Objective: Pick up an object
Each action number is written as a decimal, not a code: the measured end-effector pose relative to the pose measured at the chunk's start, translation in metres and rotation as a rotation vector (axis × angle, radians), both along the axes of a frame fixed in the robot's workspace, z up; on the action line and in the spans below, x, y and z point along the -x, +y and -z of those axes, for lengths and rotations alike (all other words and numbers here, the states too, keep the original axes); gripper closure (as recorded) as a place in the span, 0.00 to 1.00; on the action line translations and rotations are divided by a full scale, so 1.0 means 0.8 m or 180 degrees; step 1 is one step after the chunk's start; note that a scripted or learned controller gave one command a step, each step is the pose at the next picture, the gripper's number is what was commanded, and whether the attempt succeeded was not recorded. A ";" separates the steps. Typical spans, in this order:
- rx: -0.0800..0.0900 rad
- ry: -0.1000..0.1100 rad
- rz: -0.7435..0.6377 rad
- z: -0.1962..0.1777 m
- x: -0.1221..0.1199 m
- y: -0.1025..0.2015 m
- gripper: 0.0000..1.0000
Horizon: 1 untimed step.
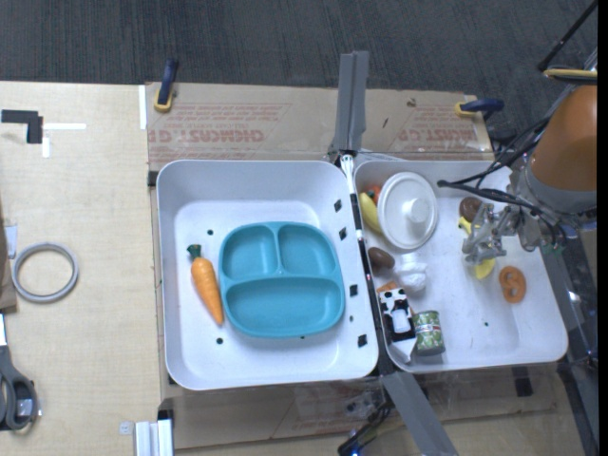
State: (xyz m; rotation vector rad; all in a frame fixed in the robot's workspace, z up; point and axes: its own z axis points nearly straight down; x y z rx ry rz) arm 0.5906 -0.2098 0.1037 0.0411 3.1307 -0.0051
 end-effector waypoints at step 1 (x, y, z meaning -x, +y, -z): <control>-0.0010 0.0015 0.0312 -0.162 0.016 0.027 1.00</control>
